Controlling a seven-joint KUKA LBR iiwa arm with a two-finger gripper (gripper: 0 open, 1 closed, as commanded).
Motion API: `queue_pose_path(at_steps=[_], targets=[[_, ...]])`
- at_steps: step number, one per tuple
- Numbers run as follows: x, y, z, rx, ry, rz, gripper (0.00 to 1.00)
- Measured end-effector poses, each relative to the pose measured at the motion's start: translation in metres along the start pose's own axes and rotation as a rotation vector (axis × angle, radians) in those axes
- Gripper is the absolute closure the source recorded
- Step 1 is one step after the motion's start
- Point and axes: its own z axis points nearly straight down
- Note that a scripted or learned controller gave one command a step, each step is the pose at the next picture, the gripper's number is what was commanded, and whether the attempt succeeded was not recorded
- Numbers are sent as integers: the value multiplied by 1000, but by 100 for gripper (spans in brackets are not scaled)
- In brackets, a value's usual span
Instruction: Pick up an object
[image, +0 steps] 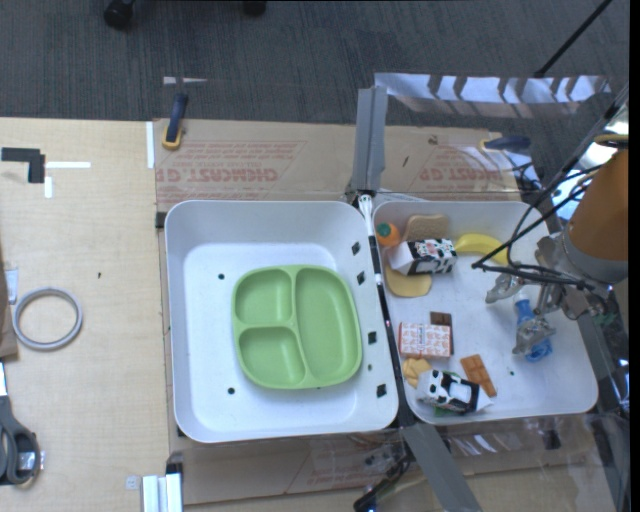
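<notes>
gripper (527, 318) low in right bin (570, 395), right of waffle block (426, 338) | claw state: cannot tell, blue object (532, 330) at tips, grasp unconfirmed | risk: slips on lift, grazes blue piece aside; cables (545, 225) near, snag possible

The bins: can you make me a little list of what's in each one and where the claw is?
left bin: green plate with three sections
right bin: banana, two cow toys, checkered box, cracker, blue thing
claw: low over the right bin, at the blue thing
grip: can't tell
bench: tape ring at left
</notes>
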Motion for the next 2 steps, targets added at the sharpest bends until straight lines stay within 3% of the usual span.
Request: queue_pose_path(at_steps=[2], targets=[[27, 8, 1, -2, 2, 122, 0]])
